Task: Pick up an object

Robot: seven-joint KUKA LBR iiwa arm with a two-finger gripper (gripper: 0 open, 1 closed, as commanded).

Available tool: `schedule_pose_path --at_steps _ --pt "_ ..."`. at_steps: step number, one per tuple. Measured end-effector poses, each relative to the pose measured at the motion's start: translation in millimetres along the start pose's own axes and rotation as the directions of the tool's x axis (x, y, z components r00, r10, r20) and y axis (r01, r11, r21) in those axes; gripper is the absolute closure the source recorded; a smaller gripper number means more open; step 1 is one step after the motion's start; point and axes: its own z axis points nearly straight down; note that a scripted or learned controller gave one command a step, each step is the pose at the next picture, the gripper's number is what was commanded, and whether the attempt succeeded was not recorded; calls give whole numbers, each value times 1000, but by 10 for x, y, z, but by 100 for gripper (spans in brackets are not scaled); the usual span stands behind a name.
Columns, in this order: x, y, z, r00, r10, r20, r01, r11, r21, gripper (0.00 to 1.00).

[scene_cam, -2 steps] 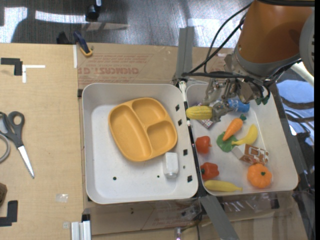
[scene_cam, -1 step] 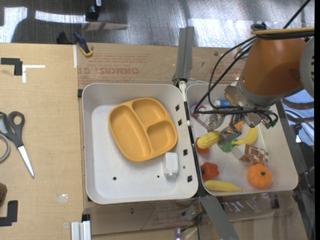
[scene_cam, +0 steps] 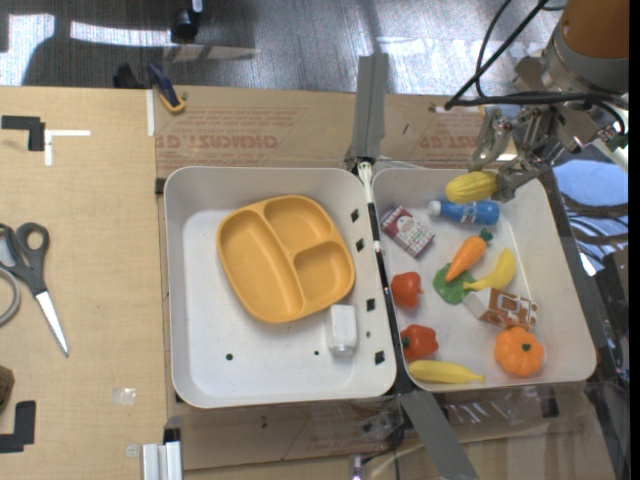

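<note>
Counter [scene_cam: 80, 298] carries two bins: the left bin [scene_cam: 200, 368] with its yellow divided plate [scene_cam: 287, 256], the right bin [scene_cam: 560, 368] crowded with toy food. Up at the far rim hangs the gripper [scene_cam: 505, 180], and a yellow lemon-like toy [scene_cam: 470, 185] looks pinched in its fingers [scene_cam: 512, 186], closed on it, just above the blue bottle [scene_cam: 468, 211]. Best lift straight up; the rim sits close, with open room leftward.
</note>
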Motion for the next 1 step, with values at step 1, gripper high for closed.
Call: schedule_pose_path --at_steps 1 --pt "493 -245 2156 974 -227 -2 227 974 -2 100"
